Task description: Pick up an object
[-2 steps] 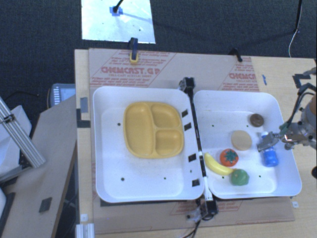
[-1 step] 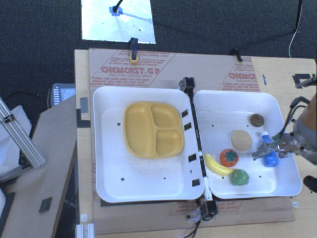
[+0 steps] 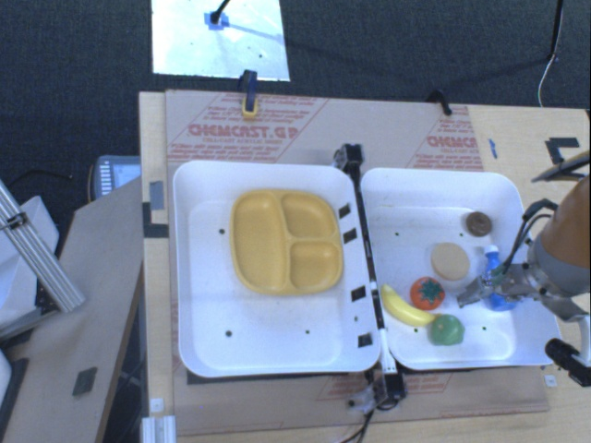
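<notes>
The right bin (image 3: 416, 192) holds several small items. A yellow banana (image 3: 404, 307) lies near its left wall, with a red tomato-like fruit (image 3: 427, 293) beside it and a green fruit (image 3: 447, 329) toward the front. A tan disc (image 3: 451, 261) sits mid-bin and a small brown disc (image 3: 478, 222) lies further back. A blue object (image 3: 492, 264) stands at the right side of the bin. My gripper (image 3: 492, 293) is low in the bin right at this blue object, and the grey arm (image 3: 563, 257) comes in from the right. The gripper's body hides the object's lower part.
In the left bin (image 3: 199, 247) lies a yellow divided plate (image 3: 285, 242). A black divider strip (image 3: 362, 247) runs between the bins. Cardboard (image 3: 277, 127) lies under both bins, and a yellow clamp (image 3: 249, 95) holds its far edge.
</notes>
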`<state>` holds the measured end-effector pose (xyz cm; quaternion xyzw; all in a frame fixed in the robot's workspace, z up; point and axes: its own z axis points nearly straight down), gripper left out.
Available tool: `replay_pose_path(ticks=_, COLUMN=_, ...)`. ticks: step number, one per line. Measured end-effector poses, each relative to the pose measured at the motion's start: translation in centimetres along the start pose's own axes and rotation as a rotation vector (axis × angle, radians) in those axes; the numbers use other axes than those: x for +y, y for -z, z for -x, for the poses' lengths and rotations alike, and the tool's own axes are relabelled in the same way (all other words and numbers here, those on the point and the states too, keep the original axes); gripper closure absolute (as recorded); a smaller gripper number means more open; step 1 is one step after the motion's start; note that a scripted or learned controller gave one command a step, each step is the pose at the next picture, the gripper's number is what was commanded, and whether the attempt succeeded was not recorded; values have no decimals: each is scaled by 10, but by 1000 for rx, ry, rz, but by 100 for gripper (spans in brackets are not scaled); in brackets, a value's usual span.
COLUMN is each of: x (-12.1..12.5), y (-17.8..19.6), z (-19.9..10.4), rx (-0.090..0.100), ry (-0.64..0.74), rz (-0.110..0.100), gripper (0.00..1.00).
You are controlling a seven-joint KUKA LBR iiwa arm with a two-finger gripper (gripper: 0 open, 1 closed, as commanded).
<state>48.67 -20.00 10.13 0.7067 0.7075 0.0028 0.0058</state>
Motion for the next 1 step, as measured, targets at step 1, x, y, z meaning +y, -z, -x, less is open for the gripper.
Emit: replay_pose_path(ticks=1, x=2, y=14, z=1, rx=-2, ry=0, rz=5, gripper=100)
